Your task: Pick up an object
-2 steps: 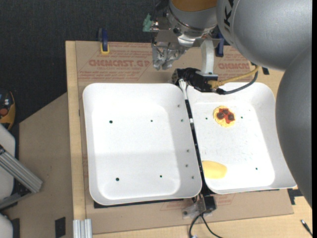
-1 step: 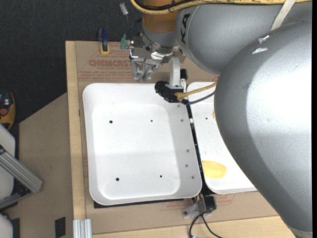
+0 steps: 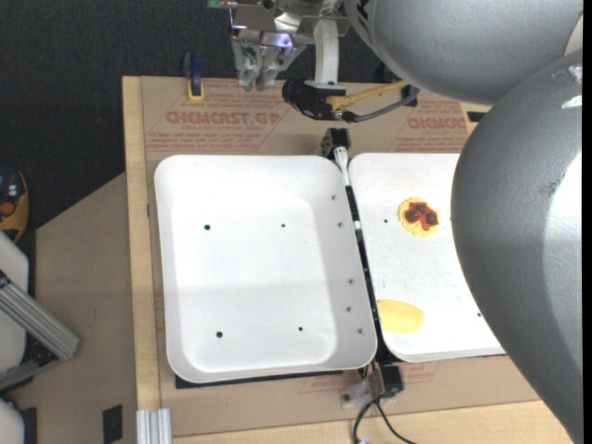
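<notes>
My gripper [image 3: 257, 74] hangs high above the bench's far edge, beyond the back rim of the left bin [image 3: 185, 276]. Its fingers [image 3: 248, 70] point down, close together, and nothing shows between them. In the right bin [image 3: 435, 345] lie two objects: a small round yellow piece with a dark red top [image 3: 420, 216] near the middle, and a flat pale yellow oval piece [image 3: 400, 316] near the front left corner. Both lie far to the right of and nearer than the gripper. The grey arm covers much of the right bin.
A blue and yellow clamp [image 3: 194, 74] stands on the bench's back left edge, close to the gripper. A black and yellow cable [image 3: 356, 103] loops behind the bins. A black divider strip [image 3: 356, 239] runs between the two bins.
</notes>
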Robot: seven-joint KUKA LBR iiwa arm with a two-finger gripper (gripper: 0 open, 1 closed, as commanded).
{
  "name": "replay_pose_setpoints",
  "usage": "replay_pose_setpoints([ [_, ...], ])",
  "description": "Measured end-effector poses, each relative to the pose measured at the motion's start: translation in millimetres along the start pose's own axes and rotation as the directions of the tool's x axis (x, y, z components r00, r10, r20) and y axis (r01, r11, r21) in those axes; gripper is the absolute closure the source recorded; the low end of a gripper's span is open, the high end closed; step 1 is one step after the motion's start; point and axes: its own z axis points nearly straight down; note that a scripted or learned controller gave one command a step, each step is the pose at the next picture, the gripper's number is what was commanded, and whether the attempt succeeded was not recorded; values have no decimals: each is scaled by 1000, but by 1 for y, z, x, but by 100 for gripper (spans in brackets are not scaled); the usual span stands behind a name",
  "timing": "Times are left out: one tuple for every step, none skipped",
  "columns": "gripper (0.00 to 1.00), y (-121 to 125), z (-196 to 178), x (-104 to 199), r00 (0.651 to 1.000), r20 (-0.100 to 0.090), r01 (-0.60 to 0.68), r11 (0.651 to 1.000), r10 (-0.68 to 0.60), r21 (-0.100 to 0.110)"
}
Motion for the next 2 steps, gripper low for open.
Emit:
replay_pose_setpoints([
  [100, 0, -19, -16, 1000, 5, -8, 1000, 8, 11],
  [100, -4, 96, 5, 1000, 9, -4, 1000, 4, 30],
])
